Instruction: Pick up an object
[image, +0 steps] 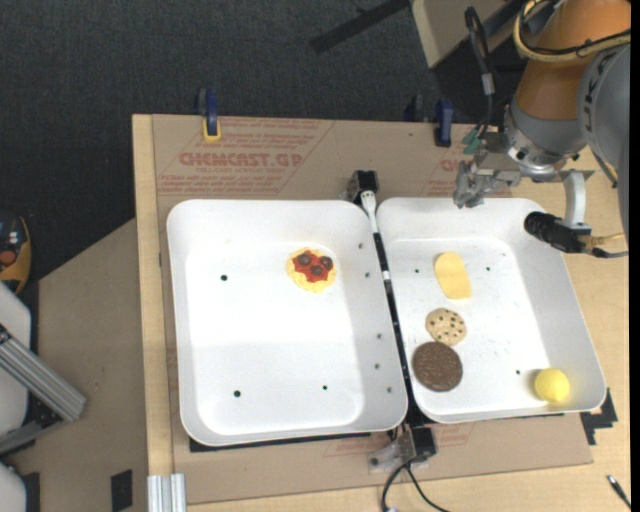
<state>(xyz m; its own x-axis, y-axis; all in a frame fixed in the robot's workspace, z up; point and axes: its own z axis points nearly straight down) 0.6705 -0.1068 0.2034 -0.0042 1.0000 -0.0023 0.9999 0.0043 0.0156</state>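
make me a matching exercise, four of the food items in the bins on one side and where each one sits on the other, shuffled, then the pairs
Things:
1. small round yellow tart with red and dark toppings
2. pale yellow oblong block
3. dark brown round cookie
4. small yellow ball

Places:
A. right bin, near right corner
B. left bin, upper middle
C. right bin, near left part, just below the speckled tan cookie
D. right bin, upper middle, above the speckled tan cookie

Pairs: 1-B, 2-D, 3-C, 4-A
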